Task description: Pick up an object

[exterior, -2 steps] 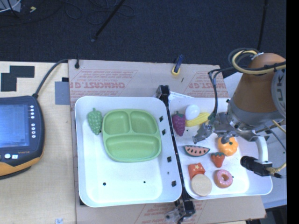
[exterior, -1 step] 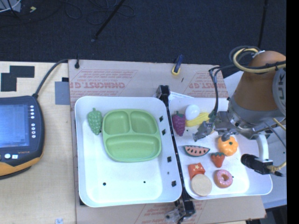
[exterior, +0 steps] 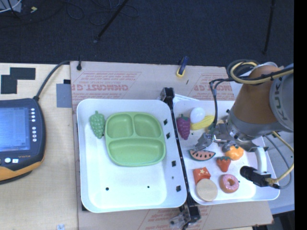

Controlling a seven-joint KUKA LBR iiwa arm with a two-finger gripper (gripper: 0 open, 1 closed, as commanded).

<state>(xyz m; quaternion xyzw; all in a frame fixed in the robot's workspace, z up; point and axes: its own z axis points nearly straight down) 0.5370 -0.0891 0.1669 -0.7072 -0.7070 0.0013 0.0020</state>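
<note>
Since the near right-bin items, a pink donut point(exterior: 229, 182) and round cracker point(exterior: 207, 189), look light, rigid and slick, you should pinch across their edges; farther back, your gripper point(exterior: 209, 140) hangs above the watermelon slice point(exterior: 202, 154), its spread I cannot tell.

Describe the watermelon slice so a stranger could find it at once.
Look in the right bin, near its middle. The watermelon slice lies below the purple grapes and left of the strawberry. It alone is a red half-moon with a green rind and dark seeds.

grey arm point(exterior: 283, 104), orange band point(exterior: 256, 97), looping cables point(exterior: 240, 68).
</note>
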